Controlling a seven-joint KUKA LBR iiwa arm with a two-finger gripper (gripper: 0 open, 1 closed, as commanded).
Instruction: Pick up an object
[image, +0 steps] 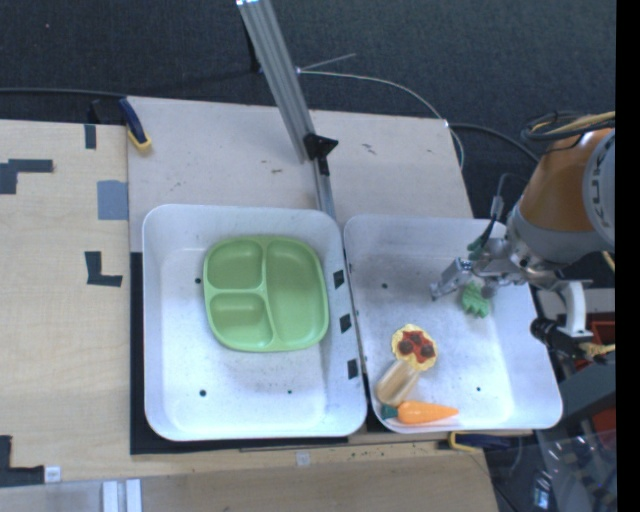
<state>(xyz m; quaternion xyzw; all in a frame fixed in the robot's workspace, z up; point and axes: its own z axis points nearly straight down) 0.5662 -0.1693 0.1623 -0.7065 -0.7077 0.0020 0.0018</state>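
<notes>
- The end effector (468, 280) is hanging low at the right of the frame, by the green toy (476, 301).
- I cannot tell its state.
- The green plate (266, 293) is sitting left.

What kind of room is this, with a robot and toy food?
Probably a robot test lab. A wooden bench holds two white bins, toy food like a carrot, a green divided plate, and cables trail behind.
</notes>
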